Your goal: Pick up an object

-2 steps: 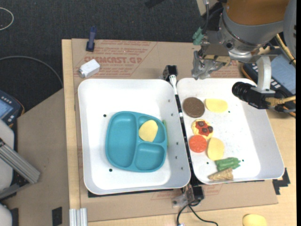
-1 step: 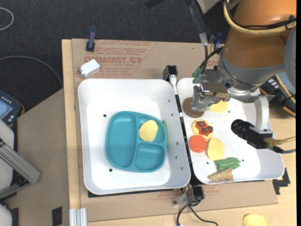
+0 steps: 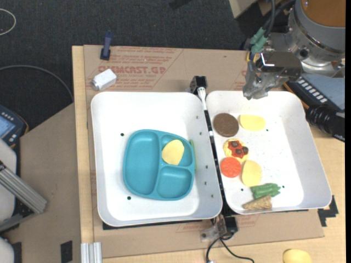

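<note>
My gripper [image 3: 255, 91] hangs over the far rim of the right bin [image 3: 307, 147], above and slightly right of a brown round patty [image 3: 225, 124]. Beside the patty lies a yellow oval piece [image 3: 252, 122]. Further toward the front are a small pizza-like piece [image 3: 236, 147], a red round slice [image 3: 231, 167], a yellow piece [image 3: 252, 173], a green pepper [image 3: 265, 190] and a tan wedge [image 3: 258, 204]. In the left bin [image 3: 104, 147] rests a blue divided plate [image 3: 156, 171] with a yellow piece [image 3: 173, 152] in its upper right compartment.
A black clamp [image 3: 198, 84] sits at the far end of the seam between the bins. On the cardboard behind the left bin lie a white block [image 3: 104, 80] and a blue clip [image 3: 106, 46]. A yellow object [image 3: 296, 256] lies on the bench at the front right.
</note>
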`<state>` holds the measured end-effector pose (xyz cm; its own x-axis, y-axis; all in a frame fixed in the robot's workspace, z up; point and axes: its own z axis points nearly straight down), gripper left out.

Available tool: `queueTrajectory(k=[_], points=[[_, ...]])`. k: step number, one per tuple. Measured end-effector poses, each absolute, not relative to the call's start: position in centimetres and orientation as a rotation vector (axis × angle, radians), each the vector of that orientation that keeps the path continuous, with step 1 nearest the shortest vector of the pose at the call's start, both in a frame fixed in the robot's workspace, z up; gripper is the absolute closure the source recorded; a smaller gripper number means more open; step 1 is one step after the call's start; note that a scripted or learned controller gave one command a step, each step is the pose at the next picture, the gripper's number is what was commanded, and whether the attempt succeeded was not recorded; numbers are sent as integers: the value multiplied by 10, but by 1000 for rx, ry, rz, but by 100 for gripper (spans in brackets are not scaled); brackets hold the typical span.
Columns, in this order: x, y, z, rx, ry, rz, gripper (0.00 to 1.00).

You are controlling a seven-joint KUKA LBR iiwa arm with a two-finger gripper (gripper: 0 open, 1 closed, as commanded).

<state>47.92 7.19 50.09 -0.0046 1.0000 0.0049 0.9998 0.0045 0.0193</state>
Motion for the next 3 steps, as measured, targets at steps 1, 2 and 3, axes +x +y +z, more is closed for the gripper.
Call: queueTrajectory(k=[1, 2, 3], points=[[479, 25, 382, 2231, 2219, -11, 100], [480, 27, 398, 2218, 2220, 3, 100], [479, 33, 337, 2226, 2223, -7, 100]])
